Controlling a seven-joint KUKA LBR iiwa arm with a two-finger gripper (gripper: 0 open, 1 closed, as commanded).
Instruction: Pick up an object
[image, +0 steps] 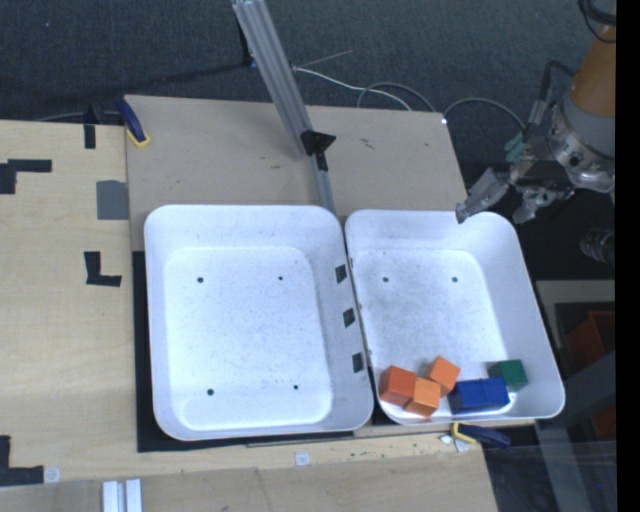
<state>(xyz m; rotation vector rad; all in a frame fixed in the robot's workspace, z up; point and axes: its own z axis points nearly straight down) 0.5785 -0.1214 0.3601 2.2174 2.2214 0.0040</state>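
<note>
Several small blocks lie in the near corner of the right bin (440, 290): an orange cube (398, 383), a second orange cube (444, 372), a third orange one (426, 396), a blue block (478, 395) and a green block (511, 373). My gripper (497, 206) hangs above the bin's far right corner, far from the blocks. Its fingers are spread open with nothing between them.
The left bin (240, 320) sits beside the right one. A slanted metal rail (285, 90) comes down to the gap between the bins at the back. A blue clamp (134, 124) lies at the board's far left corner, and loose cables (400, 95) run behind the bins.
</note>
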